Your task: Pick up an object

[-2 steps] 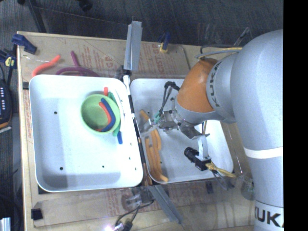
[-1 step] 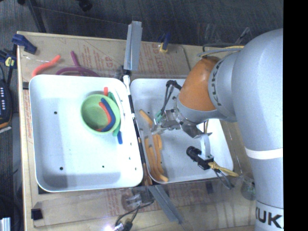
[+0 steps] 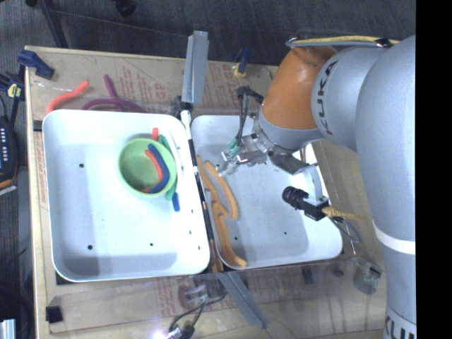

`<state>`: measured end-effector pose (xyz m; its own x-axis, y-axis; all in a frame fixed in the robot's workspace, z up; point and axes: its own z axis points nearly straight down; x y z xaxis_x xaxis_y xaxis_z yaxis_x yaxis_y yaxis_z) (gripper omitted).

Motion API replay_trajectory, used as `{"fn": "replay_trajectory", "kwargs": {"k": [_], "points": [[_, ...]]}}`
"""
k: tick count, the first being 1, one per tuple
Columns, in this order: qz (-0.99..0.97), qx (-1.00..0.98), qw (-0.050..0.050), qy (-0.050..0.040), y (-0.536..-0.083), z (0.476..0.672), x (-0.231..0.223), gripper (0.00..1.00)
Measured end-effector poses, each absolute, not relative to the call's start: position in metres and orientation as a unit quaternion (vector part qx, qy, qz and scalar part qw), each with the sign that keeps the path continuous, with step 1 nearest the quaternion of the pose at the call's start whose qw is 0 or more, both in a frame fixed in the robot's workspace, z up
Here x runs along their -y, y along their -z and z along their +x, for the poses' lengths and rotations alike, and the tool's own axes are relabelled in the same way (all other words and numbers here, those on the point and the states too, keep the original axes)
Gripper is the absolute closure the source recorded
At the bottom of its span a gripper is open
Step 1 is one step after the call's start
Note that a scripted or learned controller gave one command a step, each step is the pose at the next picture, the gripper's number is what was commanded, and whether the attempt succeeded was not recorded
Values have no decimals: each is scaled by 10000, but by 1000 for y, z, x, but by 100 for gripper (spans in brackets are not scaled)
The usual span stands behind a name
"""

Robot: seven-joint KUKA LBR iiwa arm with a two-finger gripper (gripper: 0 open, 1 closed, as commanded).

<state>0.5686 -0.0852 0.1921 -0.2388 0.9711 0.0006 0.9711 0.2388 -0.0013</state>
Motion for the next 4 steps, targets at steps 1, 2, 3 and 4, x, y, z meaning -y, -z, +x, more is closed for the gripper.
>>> {"fn": "replay_trajectory", "kwargs": {"k": [1,2,3,4], "points": [[-6170,7869,7,-5,-192,569,85,0],[-6121,7908,-4,-7,-136,573,104,0],[-6456,7637,-20,29,-96,557,127,0],[-6441,7650,3,16,-106,556,128,100]]}}
